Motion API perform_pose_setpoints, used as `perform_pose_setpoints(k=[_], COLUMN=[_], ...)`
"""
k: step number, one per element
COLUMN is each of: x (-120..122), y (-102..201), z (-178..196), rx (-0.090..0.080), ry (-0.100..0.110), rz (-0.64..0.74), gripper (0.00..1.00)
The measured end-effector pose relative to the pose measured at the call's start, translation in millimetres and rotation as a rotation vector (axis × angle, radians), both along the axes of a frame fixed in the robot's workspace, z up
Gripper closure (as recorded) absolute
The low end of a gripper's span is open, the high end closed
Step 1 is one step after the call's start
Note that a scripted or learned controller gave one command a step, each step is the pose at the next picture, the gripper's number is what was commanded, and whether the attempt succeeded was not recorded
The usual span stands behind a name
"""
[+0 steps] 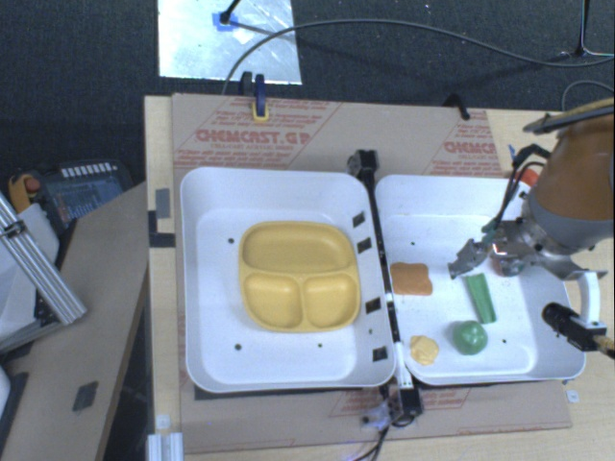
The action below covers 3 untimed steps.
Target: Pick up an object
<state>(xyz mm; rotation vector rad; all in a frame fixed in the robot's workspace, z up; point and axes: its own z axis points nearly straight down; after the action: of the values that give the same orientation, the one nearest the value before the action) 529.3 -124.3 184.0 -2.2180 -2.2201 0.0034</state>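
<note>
Pincer [473,257] low over right bin [432,200], clench or release impossible to tell. Just beside it, green stick [480,297]; green ball [470,337] nearer; orange slab [410,279] left; yellow tray [293,275] in left bin [207,286].

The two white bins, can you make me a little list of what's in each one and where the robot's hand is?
left bin: a yellow tray with three sections, nothing in them
right bin: four small things
orange thing: flat, near the divider
green stick: long, lying right of the orange thing
green round thing: just below the stick
yellow thing: small, at the front by the divider
gripper: over the right bin, above the green stick's top end, holding nothing
</note>
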Motion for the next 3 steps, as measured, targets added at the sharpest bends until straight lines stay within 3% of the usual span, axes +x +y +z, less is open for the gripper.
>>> perform_pose_setpoints(k=[2, 3], x=[7, 9], y=[-9, -11], z=[-98, -84], rx=[-0.003, -0.008], ry=[-0.011, -0.019], rz=[-0.001, -0.001], gripper=[0.0, 1.0])
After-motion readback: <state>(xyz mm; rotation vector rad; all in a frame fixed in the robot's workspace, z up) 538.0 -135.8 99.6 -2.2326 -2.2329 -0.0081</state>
